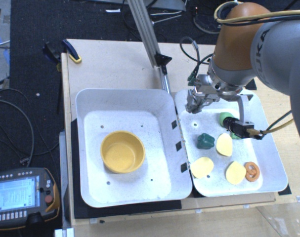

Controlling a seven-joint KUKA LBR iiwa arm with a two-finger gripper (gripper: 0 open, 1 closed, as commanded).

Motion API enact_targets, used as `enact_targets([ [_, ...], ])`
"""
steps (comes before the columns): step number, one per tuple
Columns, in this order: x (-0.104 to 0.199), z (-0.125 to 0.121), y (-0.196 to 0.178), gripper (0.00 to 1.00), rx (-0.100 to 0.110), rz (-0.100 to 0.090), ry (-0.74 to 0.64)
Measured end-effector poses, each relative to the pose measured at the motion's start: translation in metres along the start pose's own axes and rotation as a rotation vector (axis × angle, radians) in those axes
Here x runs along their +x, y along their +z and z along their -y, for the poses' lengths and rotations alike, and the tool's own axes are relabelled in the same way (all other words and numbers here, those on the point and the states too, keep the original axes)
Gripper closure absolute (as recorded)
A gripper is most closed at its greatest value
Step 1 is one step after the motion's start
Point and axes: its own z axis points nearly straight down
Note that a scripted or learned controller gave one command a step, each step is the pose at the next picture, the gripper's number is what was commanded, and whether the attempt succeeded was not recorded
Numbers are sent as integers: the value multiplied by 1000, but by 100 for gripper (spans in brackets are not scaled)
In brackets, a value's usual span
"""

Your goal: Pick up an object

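My gripper [193, 105] hangs over the far left corner of the right bin [268, 181], with nothing visible between its fingers. In that bin lie a dark green lump [205, 141], three pale yellow round pieces [224, 144] [202, 167] [235, 172], an orange pretzel-shaped piece [252, 171] and a bright green object [226, 117] partly hidden behind a black part of the arm. The dark green lump is the nearest object, a little below and right of the gripper. A yellow bowl [122, 151] sits in the left bin [90, 107].
A metal pole [145, 28] slants down to the gap between the bins. Cables run from the arm over the right bin's right side. A teach pendant [23, 194] lies at the lower left, off the bench.
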Motion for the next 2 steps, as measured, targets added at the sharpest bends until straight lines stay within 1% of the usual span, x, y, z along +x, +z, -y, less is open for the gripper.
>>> enact_targets([
  [1,55,21,-5,100,0,-2,-3],
  [2,114,45,2,100,2,0,-4],
])
